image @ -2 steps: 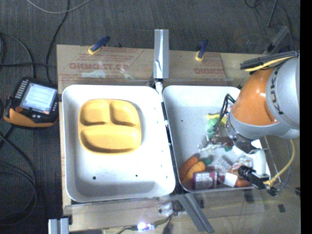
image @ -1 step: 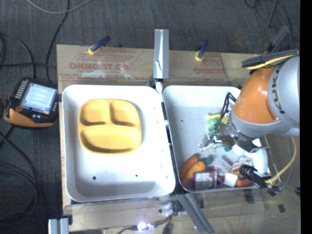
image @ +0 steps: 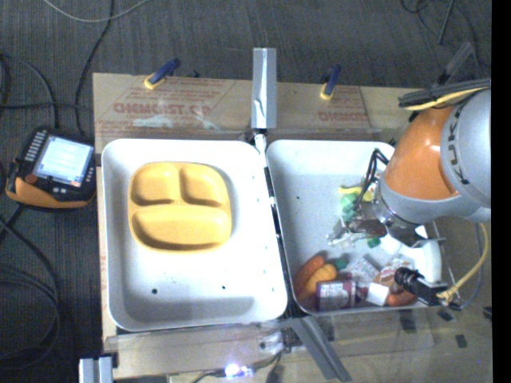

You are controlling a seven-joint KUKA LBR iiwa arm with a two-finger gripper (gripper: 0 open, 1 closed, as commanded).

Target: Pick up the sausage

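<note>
Two white bins sit side by side; the left bin [image: 112, 294] holds a yellow divided tray [image: 181, 206]. The sausage [image: 309, 267] lies at the right bin's [image: 307, 182] near-left corner, beside an orange item [image: 323, 275] and a purple bottle [image: 335, 294]. The gripper [image: 361, 228] hangs over nearby clutter; whether it is open or closed, I cannot tell.

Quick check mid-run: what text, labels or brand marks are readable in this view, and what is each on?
"KU", letters running vertically, cut off at the frame edge: on the grey arm.
Red printing on the cardboard sheet behind the bins: too faint to read.
Pendant screen: too small to read.
Label on the dark bottle: blurred.
</note>
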